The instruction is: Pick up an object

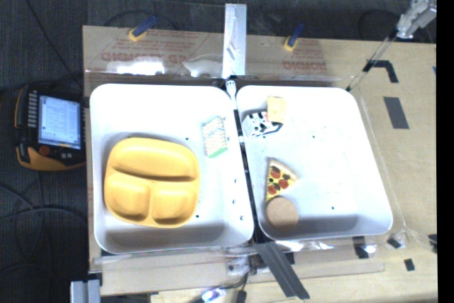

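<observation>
Atop wooden bench (415, 174) over dark carpet (42, 18), white bin (142, 106) beside second white bin (330, 152).

A large yellow sectioned tray (151, 179) lay flat in the left bin (99, 223), with a small pale packet with green print (214, 136) just beyond its far right corner. In the right bin (369, 174), along its left wall, lay a cream block (276, 108), a black-and-white piece (258, 125), a toy pizza slice (279, 179) and a round tan disc (282, 211).

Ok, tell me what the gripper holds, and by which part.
Nothing that can be seen. The gripper sits at the top right, off the bins, with no object between its fingers.
</observation>
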Controlling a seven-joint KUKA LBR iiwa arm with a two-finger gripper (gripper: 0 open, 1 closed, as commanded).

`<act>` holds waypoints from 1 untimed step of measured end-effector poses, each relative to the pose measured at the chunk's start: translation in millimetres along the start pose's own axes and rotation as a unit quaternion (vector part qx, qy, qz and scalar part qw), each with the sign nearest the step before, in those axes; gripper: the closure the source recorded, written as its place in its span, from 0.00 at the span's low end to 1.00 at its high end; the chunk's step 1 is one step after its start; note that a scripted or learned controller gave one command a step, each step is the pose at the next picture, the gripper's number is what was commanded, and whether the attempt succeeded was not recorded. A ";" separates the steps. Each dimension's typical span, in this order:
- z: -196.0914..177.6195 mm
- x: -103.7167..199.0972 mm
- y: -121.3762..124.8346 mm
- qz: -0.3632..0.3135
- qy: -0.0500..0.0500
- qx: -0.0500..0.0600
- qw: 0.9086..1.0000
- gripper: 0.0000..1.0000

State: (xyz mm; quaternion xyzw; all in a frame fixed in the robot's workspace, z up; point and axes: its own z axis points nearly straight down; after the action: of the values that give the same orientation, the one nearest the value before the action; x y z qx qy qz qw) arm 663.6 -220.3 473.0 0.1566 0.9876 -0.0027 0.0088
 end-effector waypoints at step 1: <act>-9.1 -1.7 0.7 -0.001 -0.001 0.000 1.000 1.00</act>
State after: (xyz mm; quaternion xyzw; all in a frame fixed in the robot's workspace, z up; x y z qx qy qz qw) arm 665.3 -220.0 482.1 0.1559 0.9877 -0.0026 0.0104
